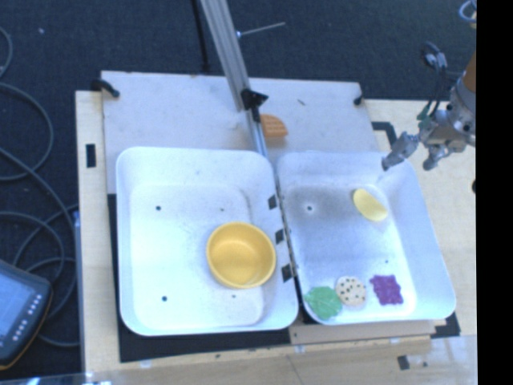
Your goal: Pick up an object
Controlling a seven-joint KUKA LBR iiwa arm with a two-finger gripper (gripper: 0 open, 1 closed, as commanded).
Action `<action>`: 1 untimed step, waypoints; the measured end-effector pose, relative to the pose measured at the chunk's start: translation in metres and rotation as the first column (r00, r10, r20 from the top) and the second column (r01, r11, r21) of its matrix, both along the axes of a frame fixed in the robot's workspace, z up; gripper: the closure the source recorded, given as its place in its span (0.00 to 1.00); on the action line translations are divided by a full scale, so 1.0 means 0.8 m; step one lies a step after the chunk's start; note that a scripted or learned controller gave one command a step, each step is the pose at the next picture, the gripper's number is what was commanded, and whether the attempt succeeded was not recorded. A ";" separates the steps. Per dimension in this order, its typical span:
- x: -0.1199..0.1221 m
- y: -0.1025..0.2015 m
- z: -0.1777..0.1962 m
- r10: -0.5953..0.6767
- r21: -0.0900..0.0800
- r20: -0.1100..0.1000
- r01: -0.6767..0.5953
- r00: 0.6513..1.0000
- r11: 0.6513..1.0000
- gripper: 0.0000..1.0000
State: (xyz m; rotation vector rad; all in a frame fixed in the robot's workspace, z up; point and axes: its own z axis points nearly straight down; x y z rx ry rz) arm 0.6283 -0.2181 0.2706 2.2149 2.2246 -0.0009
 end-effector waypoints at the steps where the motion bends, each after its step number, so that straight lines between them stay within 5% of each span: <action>1: 0.000 0.000 0.000 0.000 -0.001 -0.001 0.000 1.000 1.000 0.00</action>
